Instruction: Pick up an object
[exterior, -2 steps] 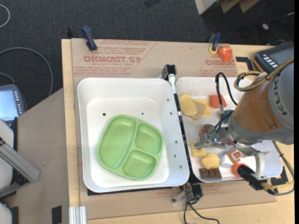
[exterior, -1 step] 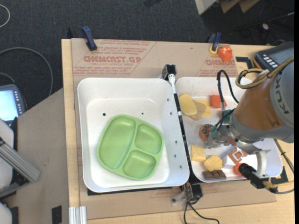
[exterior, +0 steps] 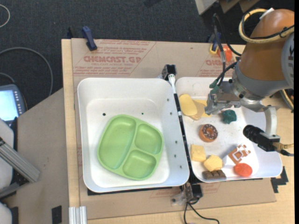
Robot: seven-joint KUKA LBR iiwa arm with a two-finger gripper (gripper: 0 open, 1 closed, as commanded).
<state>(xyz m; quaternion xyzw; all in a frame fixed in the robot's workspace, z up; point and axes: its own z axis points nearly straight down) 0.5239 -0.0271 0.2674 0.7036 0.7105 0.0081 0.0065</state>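
My gripper (exterior: 211, 105) hangs low over the back of the right bin (exterior: 268, 171), at the right edge of a pale yellow toy food piece (exterior: 188, 105). A dark green piece (exterior: 229, 116) lies just right of it. In front of it lies a chocolate-glazed donut (exterior: 208, 132). Nearer the front edge are a yellow cheese wedge (exterior: 198, 152), a yellow lump (exterior: 213, 163), a brown chocolate bar (exterior: 214, 174), a red-and-white box (exterior: 239, 154) and a red-orange round piece (exterior: 243, 170). I see nothing held between the gripper's tips.
The left bin (exterior: 88, 101) holds a green divided plate (exterior: 131, 147). A black bar (exterior: 178, 120) runs along the seam between the bins. The arm's grey and orange body (exterior: 266, 55) covers the right bin's back right corner, and a black cylinder (exterior: 257, 137) juts out below it.
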